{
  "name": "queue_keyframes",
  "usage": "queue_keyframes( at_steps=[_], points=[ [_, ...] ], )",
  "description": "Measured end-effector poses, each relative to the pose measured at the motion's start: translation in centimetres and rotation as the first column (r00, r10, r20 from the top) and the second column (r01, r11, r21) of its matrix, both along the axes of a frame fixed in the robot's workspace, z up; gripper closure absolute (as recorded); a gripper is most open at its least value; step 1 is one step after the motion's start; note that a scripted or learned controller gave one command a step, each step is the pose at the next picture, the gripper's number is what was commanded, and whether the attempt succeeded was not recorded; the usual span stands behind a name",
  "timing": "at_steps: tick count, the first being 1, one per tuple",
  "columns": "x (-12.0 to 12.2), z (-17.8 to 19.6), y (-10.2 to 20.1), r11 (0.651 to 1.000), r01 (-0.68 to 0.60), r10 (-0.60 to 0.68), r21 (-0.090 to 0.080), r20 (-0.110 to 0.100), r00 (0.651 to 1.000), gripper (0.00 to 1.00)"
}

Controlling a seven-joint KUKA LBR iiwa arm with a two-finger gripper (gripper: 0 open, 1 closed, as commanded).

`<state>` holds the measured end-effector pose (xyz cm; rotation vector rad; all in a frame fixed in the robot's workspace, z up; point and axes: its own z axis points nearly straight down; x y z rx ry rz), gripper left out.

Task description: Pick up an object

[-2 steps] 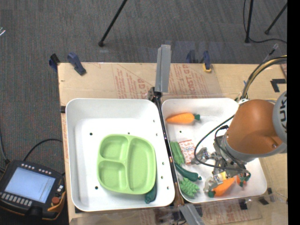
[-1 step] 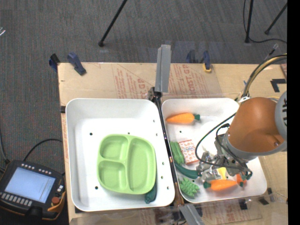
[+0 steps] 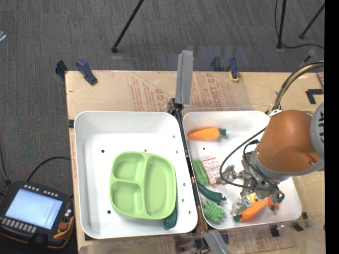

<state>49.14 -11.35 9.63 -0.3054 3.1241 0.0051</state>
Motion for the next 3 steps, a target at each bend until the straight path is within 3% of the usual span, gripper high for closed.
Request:
queue_keyframes(
  at_steps=[1, 2, 3],
  points=[
    [6.4, -1.0, 3.2, 0.998, 0.056, -0.056, -0.001, -0.002, 0.998, 0.00],
    [15.3, -0.8, 2.4, 1.000, 0.029, -0.029, -0.002, 0.001, 1.000, 0.00],
    [12.2, -0.8, -5.3, 0.998, -0.065, 0.065, -0.002, -0.002, 0.998, 0.00]
  ],
)
